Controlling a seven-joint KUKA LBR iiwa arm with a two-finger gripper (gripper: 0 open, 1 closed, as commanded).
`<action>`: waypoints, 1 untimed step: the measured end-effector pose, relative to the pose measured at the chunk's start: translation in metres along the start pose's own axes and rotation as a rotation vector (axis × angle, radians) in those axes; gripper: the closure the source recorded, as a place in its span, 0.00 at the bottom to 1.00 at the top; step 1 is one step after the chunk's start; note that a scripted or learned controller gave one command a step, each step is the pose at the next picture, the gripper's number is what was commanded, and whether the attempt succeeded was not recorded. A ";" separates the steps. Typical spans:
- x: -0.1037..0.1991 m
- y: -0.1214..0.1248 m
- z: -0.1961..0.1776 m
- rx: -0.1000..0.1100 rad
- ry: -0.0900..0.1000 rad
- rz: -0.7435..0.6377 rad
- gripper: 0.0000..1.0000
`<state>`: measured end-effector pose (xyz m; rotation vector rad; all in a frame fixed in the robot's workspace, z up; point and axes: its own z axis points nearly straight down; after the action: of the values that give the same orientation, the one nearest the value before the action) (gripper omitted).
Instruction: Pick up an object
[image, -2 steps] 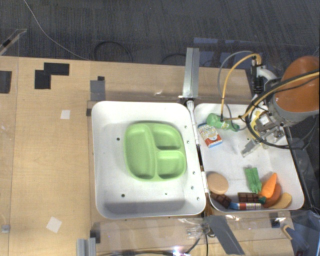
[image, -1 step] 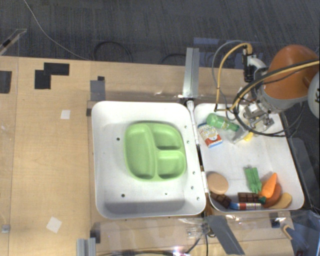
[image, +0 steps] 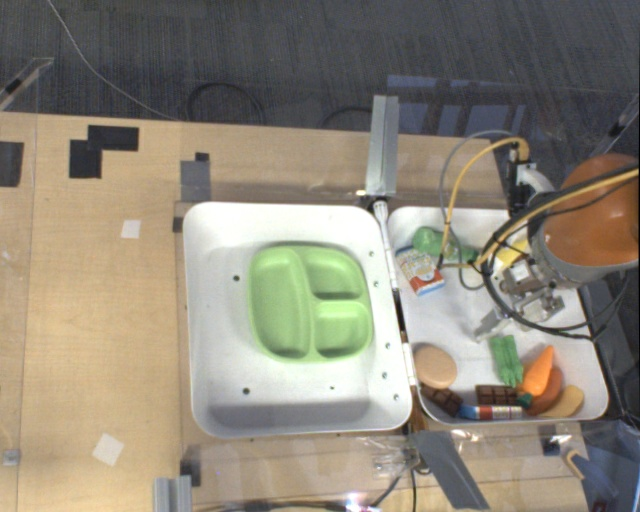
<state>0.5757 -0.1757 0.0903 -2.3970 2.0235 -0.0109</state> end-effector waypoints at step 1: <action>-0.025 0.039 -0.002 0.011 0.004 -0.132 0.00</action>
<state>0.5335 -0.1573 0.0919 -2.5205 1.8585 -0.0271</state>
